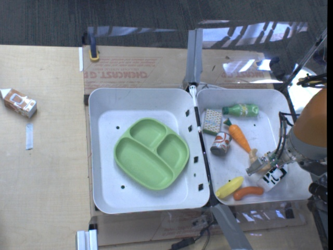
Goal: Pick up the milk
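The milk [274, 176] is a small white carton with black patches. It lies on its side in the right bin [278, 100], near the bin's front right corner. My gripper [260, 165] is low in that bin, just left of and above the carton and touching or nearly touching its upper left end. Behind it, the grey arm with its orange band [316, 121] comes in from the right and hides the bin's right wall. I cannot make out whether the carton sits between the jaws.
The right bin also holds a green bottle [241, 109], a speckled box [212, 121], a can [221, 143], a carrot [240, 137], a banana [229, 187] and a red pepper [248, 192]. In the left bin lies a green divided plate [151, 153]. An orange-white carton [20, 103] rests on the bench at far left.
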